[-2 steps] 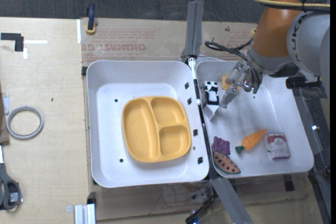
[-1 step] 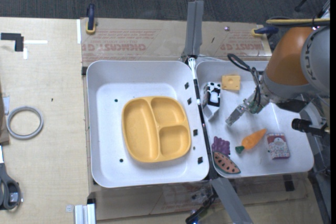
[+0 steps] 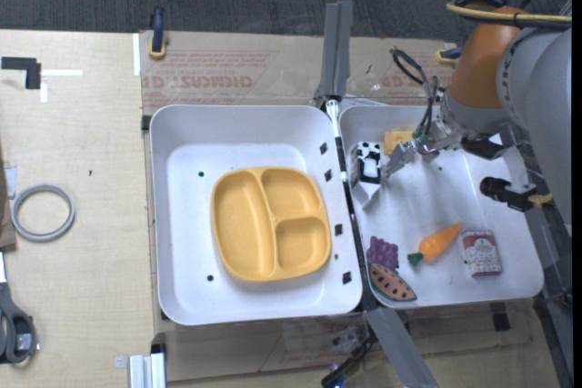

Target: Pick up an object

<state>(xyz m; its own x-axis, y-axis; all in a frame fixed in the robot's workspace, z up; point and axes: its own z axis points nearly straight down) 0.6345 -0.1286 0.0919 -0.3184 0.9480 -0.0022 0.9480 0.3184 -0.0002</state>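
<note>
The right bin [image 3: 455,195] holds several small toys. A black-and-white toy [image 3: 367,162] lies by its left wall, with a yellow block [image 3: 396,141] just behind it. An orange carrot [image 3: 439,242] and a red-and-white packet [image 3: 480,253] lie nearer the front. Purple grapes [image 3: 383,251] and a watermelon slice [image 3: 392,283] sit in the front left corner. My gripper [image 3: 396,163] hangs low over the bin's back left, just right of the black-and-white toy and in front of the yellow block. Nothing shows in its grasp.
The left bin [image 3: 182,223] bears a yellow divided plate [image 3: 270,223]. A grey bar [image 3: 336,50] runs back from the seam between the bins. On the bench to the left lie a grey tape ring [image 3: 41,212] and scissors [image 3: 16,332].
</note>
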